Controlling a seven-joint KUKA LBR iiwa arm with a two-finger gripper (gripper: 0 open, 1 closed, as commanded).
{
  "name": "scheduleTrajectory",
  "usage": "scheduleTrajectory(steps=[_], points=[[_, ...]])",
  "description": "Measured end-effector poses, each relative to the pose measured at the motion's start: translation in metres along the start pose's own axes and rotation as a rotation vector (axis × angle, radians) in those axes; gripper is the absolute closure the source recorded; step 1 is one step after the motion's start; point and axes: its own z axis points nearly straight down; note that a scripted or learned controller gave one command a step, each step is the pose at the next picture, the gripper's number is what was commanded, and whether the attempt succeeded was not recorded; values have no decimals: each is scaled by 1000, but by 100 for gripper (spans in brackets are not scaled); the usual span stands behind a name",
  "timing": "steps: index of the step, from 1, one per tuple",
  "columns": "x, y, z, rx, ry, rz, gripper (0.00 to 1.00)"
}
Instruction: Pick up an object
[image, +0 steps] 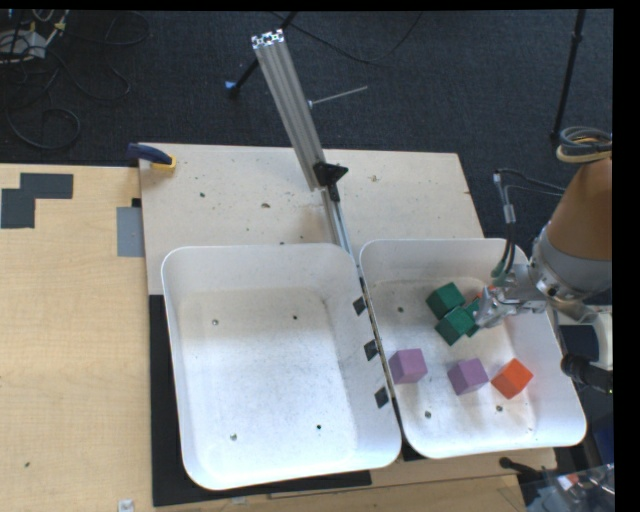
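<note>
The right bin (450, 425) holds five blocks. Two green blocks lie touching near its middle, one (445, 298) behind the other (458, 324). In front of them are two purple blocks (407, 366) (467, 376), with an orange block (513, 379) to their right. My gripper (489, 309) reaches in from the right, low in the bin. Its tip is against the right side of the nearer green block. I cannot make out whether anything is held.
The left bin (260, 380) stands beside the right one, with black clips (369, 349) along the shared rim. A slanted aluminium bar (295, 110) rises behind the bins. A blue and yellow clamp (152, 155) lies at the board's far left corner.
</note>
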Motion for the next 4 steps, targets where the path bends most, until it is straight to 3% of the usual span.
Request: scheduleTrajectory(steps=[1,4], points=[[-1,0,-18,2,0,5,100],[157,30,0,5,2,1,100]])
